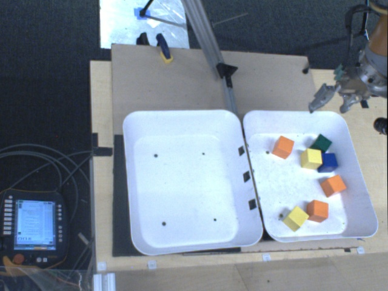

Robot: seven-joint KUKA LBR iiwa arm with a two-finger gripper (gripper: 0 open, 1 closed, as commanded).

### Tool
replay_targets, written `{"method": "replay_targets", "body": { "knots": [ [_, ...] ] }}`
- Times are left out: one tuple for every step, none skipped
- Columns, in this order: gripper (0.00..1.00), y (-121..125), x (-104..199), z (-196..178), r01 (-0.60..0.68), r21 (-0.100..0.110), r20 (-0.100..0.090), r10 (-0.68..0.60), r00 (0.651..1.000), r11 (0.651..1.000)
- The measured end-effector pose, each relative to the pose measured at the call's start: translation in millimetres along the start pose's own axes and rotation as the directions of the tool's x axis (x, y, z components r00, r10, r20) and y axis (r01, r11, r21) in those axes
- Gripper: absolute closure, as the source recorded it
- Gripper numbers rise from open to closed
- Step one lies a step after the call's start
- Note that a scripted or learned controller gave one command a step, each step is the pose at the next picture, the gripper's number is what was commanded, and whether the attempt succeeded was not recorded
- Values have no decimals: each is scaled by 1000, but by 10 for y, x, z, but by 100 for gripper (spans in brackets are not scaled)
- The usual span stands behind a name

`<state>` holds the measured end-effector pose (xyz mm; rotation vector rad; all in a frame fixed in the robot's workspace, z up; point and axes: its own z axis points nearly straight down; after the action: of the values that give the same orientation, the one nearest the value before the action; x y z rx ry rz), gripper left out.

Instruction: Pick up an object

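Observation:
The right bin holds several small blocks: an orange one at the upper left, a green one, a yellow one, a blue one, an orange one, another orange one and a yellow one near the front. My gripper hangs above the back right corner of that bin, beyond its rim, with its two fingers spread apart and nothing between them.
The left bin sits beside the right one, joined by small black clips. A slanted grey pole crosses the back of the bench. A control pendant with cables lies on the floor at the left.

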<state>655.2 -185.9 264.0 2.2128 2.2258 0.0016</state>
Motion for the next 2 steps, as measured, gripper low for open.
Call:
{"method": "replay_targets", "body": {
  "knots": [
    [0, -1, -2, -1, 0, 1, 0, 0, 1000, 1000],
    [0, -23, -17, 411, -3, 3, 0, 3, 1000, 1000]
  ]
}}
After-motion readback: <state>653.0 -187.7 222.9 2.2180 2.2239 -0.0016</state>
